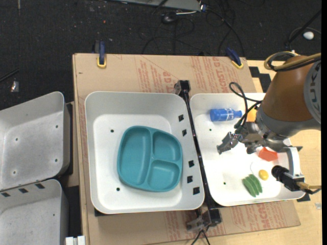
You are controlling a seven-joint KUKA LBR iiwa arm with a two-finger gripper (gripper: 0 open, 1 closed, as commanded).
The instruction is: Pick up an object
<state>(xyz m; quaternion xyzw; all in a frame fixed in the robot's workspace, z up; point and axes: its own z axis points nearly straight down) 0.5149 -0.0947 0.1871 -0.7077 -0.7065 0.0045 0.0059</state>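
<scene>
The right bin (219, 193) holds a blue bottle (224, 115) lying at its far side. A red-orange piece (267, 154), a small yellow piece (263, 175) and a green piece (252, 185) lie toward its near right. My gripper (236, 146) hangs over the middle of this bin, below the bottle and left of the red-orange piece. Its dark fingers (225, 145) are spread apart with nothing between them. The arm's wrist covers part of the bin's right side.
The left bin (102, 111) carries a teal divided plate (150, 158). A black divider (193, 137) runs between the bins. Cables loop above the right bin near the arm. White panels (30, 137) lie off the bench to the left.
</scene>
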